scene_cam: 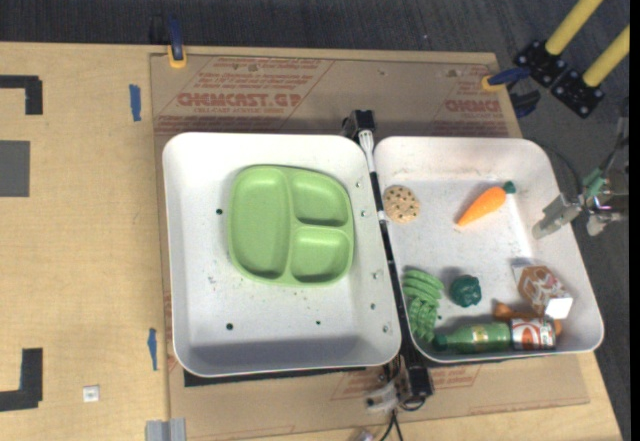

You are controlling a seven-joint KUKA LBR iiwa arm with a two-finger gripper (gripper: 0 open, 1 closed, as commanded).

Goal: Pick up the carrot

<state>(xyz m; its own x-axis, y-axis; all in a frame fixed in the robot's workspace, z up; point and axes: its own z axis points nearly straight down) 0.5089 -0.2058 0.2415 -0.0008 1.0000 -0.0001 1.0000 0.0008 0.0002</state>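
**A:** Over in the right bin (440,154), the carrot (484,205) lies loose at the far side, tilted, green tip toward the right wall, with bare floor around it.

**B:** And the gripper (572,210)?

**A:** At the bin's right rim, just beside the carrot and apart from it. Whether the claw is apart or together, I cannot tell.

**B:** The clutter?

**A:** Cookie (400,202) left, bottle (496,334) along the near wall, well apart. The left bin holds a green plate (291,222).
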